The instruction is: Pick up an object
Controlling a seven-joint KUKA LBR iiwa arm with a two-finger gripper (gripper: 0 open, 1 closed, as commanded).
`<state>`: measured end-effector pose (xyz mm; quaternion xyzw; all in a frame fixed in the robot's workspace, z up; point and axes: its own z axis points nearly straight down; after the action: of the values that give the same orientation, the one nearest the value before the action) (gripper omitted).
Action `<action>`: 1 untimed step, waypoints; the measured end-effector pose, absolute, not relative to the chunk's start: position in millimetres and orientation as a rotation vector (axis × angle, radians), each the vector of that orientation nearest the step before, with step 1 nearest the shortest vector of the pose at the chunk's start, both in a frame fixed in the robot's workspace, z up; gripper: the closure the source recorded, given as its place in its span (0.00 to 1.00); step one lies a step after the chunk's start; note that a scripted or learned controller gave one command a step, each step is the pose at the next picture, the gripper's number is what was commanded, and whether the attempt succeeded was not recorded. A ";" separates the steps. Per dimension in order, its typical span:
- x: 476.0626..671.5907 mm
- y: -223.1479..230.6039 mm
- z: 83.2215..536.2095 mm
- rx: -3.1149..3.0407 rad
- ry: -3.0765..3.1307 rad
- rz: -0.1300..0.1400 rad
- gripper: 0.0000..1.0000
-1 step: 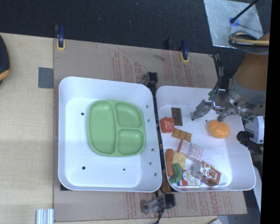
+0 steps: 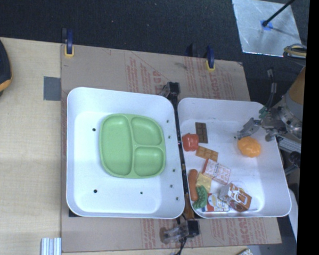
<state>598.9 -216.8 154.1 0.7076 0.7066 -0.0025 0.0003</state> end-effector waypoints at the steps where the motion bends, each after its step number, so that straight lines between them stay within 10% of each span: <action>1: 584.3 -207.5 88.1 2.220 2.233 -0.009 0.00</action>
<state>584.3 -207.5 88.1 0.7051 0.7091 -0.0030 -0.0035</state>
